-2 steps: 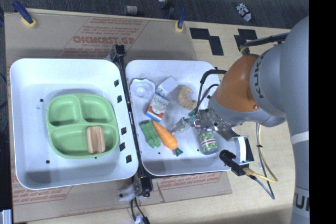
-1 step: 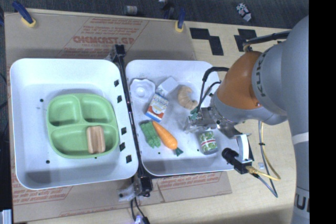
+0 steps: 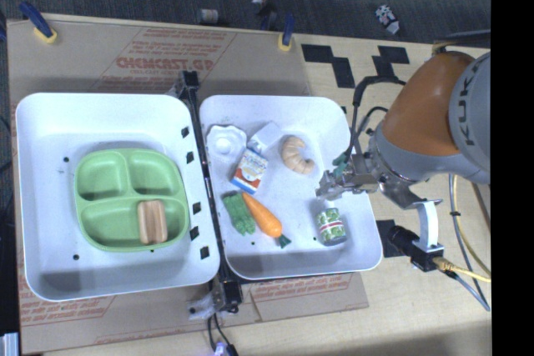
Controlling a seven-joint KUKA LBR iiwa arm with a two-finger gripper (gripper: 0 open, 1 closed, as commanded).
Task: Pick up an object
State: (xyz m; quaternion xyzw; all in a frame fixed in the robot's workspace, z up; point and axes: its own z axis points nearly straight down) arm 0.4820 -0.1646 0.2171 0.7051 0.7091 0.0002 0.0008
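Observation:
The right bin holds a fried-egg toy, a small milk carton, a croissant, a green vegetable piece, an orange carrot and a green-labelled can. My gripper hangs over the bin's right side, just above the can and right of the croissant. Nothing shows between its fingers. The grey arm with its orange band comes in from the right.
The left bin carries a green divided plate with a hot dog in its lower right section. A black divider runs between the bins. Cables trail on the bench at right.

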